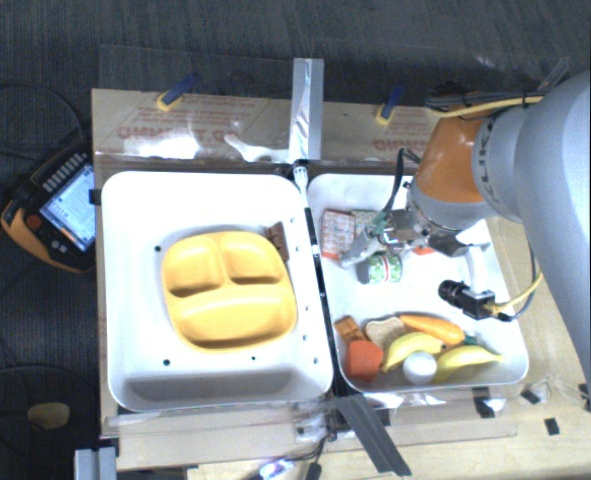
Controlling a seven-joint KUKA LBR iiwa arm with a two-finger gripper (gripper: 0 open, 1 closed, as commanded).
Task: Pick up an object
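Where arm (pixel 475 168) overhangs, claw (pixel 380 240) detail blurs.

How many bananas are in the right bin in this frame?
2. One banana lies along the near edge of the right bin; the second banana lies just right of it. The pile could hide more.

Bench (pixel 125 118), two white bins (pixel 115 298) side by side, blue clips (pixel 178 91)
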